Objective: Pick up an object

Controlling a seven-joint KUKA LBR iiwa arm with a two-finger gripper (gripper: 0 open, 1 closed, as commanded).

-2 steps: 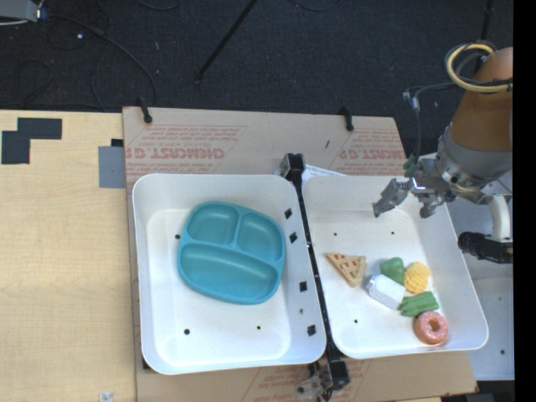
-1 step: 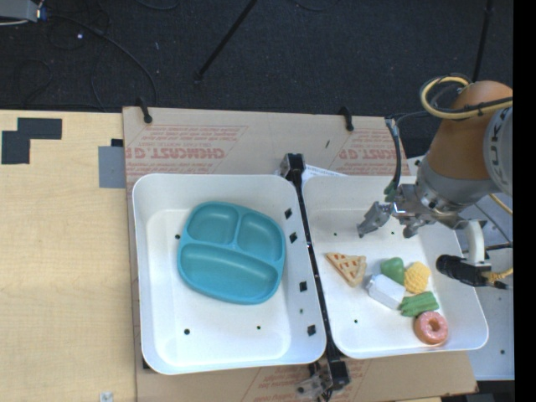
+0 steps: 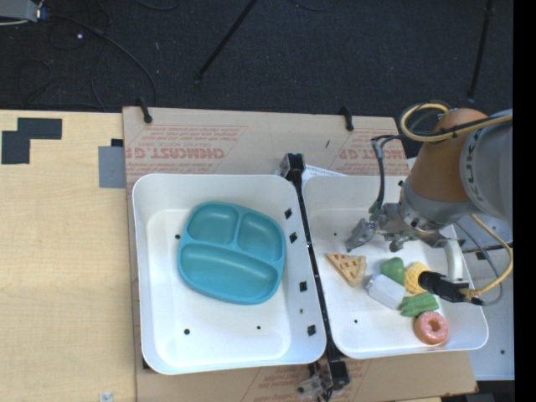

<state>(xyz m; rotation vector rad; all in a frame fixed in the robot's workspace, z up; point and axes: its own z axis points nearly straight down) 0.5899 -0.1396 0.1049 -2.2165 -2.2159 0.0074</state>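
The right bin [image 3: 352, 193] holds several toy foods. A tan waffle-like wedge [image 3: 347, 266] lies near its middle. To the right sit a green piece [image 3: 392, 268], a yellow corn cob [image 3: 415, 276], a white cylinder [image 3: 385, 291], a green leaf-like piece [image 3: 417, 306] and a pink donut [image 3: 432, 328]. My gripper [image 3: 376, 239] hangs over the bin just above and behind the wedge, open, with nothing between its fingers [image 3: 358, 235].
The left bin [image 3: 159, 325] holds a teal divided plate [image 3: 231, 251]. A black divider [image 3: 303, 249] runs between the bins. Cables [image 3: 490, 262] trail off the arm at the right, over the bin's right rim.
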